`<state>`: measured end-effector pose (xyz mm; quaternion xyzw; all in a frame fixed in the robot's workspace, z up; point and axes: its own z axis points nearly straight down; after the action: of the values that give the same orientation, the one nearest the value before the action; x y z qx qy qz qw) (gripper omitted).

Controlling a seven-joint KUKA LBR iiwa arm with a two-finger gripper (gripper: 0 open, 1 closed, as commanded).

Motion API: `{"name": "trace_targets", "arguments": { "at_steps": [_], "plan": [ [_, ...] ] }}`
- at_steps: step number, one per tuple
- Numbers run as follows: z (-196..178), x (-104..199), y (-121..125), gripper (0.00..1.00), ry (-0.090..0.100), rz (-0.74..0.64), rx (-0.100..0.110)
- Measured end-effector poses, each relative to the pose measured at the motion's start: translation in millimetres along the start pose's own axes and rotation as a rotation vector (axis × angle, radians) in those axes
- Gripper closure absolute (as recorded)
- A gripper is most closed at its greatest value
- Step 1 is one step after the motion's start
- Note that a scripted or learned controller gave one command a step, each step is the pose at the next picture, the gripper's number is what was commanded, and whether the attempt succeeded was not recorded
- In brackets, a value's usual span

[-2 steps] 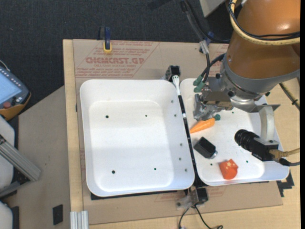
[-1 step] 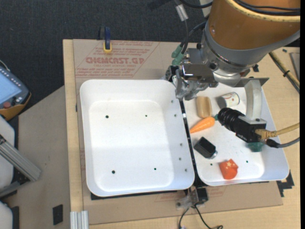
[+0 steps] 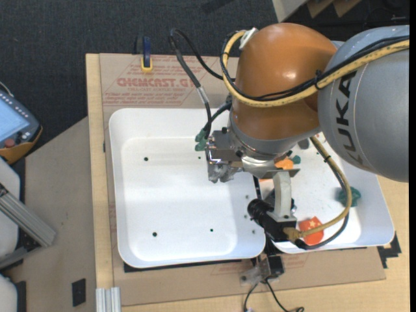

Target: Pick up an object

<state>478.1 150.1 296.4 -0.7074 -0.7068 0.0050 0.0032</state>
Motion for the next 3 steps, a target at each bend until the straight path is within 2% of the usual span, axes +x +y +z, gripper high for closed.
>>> {"name": "trace_targets", "arguments": {
  "at_steps": [1, 2, 3],
  "plan": [
    [-30.2, -62.9, 1.5, 1.00, 0.002, 0.005, -0.016],
    [-88.4, -2.5, 0.5, 1.00, 0.006, -0.008, -0.019],
    [-249.0, 65.4, -0.7, 1.00, 0.013, -0.010, -0.031]
  ]
}}
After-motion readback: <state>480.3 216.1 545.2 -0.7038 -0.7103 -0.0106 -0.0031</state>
